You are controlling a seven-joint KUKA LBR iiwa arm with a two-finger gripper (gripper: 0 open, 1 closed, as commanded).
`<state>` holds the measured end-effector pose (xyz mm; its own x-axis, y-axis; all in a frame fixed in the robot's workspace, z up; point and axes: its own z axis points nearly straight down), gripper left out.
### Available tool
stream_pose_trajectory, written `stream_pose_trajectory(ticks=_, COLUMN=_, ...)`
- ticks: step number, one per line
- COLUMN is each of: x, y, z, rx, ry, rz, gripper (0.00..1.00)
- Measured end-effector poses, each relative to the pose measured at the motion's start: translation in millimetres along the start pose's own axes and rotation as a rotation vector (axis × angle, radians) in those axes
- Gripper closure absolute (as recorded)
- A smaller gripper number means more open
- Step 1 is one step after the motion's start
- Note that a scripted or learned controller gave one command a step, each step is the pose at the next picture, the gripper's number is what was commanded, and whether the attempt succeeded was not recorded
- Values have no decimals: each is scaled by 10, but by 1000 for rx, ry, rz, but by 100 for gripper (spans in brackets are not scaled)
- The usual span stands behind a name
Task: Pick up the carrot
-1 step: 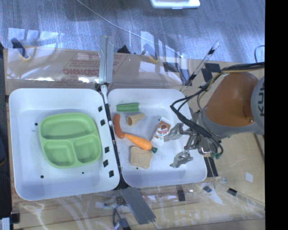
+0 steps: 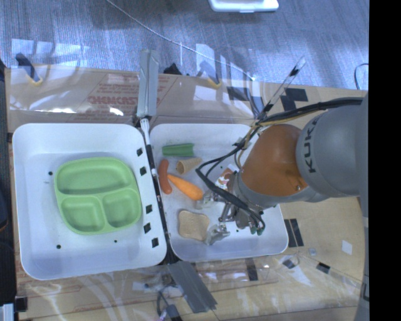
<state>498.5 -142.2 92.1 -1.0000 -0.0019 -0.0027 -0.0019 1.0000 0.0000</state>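
The gripper [image 2: 219,231] hangs low in the right bin [image 2: 276,241] — fingers slightly apart, holding nothing, beside the bread slice [image 2: 192,226]. The carrot [image 2: 185,186] lies at its eleven o'clock.

Counter and floor seen from above at a slant.

A blue-grey ribbed carpet floor [image 2: 188,25] is seen across the top of the view, crossed by patches of lighter and darker shade. A flat white rectangular object [image 2: 244,5] is cut off by the top edge. Below the carpet, a pale wooden counter [image 2: 326,276] is laid with a brown cardboard sheet printed in red lettering [image 2: 106,94], and clear glossy plastic film [image 2: 207,63] is stretched over it, where bright reflections are caught. Strips of black tape [image 2: 292,232] are stuck on the counter surface, and a grey metal bar [image 2: 148,81] is set upright near the middle. Even, diffuse light is cast throughout.
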Motion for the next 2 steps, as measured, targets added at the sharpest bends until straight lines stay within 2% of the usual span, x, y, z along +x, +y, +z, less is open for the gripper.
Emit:
stream_pose_trajectory(ticks=1, x=-14, y=16, z=-100, rx=0, ry=-1, rz=-8, gripper=100)
stream_pose_trajectory(ticks=2, x=-589, y=673, z=-1040, rx=0, ry=-7, rz=-40, gripper=100)
